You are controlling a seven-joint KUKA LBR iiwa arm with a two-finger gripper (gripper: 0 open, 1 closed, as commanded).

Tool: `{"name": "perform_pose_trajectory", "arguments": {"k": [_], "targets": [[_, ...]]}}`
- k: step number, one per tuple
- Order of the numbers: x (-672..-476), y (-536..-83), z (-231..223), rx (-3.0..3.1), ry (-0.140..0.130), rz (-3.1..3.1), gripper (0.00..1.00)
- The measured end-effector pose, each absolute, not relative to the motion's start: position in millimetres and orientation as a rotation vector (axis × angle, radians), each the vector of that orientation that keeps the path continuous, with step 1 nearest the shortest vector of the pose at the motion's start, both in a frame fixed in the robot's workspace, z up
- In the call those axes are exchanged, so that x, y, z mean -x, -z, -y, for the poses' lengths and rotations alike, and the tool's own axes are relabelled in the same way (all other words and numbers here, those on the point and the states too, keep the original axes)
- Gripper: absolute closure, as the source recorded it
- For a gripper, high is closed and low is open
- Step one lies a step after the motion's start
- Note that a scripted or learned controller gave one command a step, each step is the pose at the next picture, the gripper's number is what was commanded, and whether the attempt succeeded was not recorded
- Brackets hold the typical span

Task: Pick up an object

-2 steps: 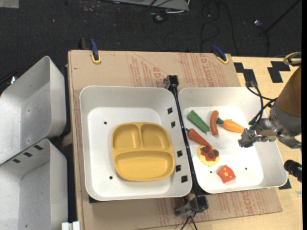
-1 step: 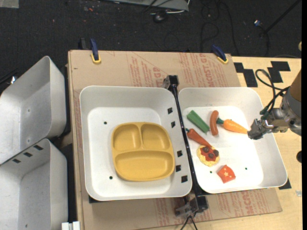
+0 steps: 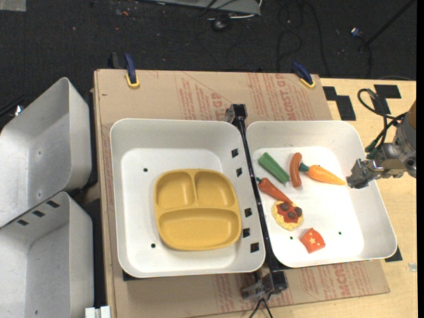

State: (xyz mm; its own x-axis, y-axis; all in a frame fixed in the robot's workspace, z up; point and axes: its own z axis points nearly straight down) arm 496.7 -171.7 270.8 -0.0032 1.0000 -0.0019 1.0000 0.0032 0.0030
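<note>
Your gripper (image 3: 361, 175) sits at the right bin's (image 3: 377, 207) right rim, beside the carrot (image 3: 324, 174); jaw state unclear.

Glossy yellow plastic tray (image 3: 197, 209), smooth white bins (image 3: 132, 177)

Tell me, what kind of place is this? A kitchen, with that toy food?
Probably a robotics lab, not a kitchen. Two white bins sit on a cardboard sheet clamped to a bench, cables trail across the dark floor, and a robot's claw reaches toward plastic play food like the carrot.
</note>
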Motion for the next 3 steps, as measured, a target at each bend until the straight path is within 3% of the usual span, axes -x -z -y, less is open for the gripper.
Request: {"name": "perform_pose_trajectory", "arguments": {"k": [3], "targets": [[-488.6, -259, 19, -2.213, -0.002, -2.233, 1.00]]}}
